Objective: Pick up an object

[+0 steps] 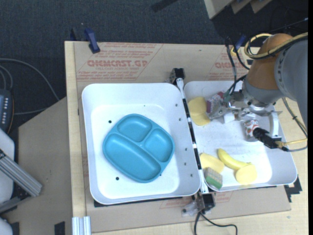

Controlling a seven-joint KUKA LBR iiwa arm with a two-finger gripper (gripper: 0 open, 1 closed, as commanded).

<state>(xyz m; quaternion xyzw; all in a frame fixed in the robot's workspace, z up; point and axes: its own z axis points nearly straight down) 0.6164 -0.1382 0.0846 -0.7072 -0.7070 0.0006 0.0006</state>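
- Camera view puts the arm (274, 65) over the right bin (286, 168), with the tool (230, 106) down near that bin's back left part.
- You cannot tell from this angle what state the tool is in, nor whether it has hold of anything.
- A small pinkish-grey item (214, 104) sits right at the tool, just beside a pale yellow disc (197, 110); contact cannot be confirmed.
- Other candidates lie toward the bin's front: a banana (232, 158), a yellow round piece (246, 173), a yellow block (212, 161) and a green sponge-like piece (213, 178). A small red-and-white item (251, 127) lies under the wrist.
- Judgement: the grasp step is in hand, nothing lifted clear yet. Your next move calls for a confirmed hold on the pinkish item, then a straight lift clear of the bin wall.
- Left bin (93, 102) holds a blue divided plate (138, 147), well apart from the tool.
- Both bins rest on a board-topped bench (122, 58); dark carpet (34, 13) surrounds it, with cables (29, 77) at the left.
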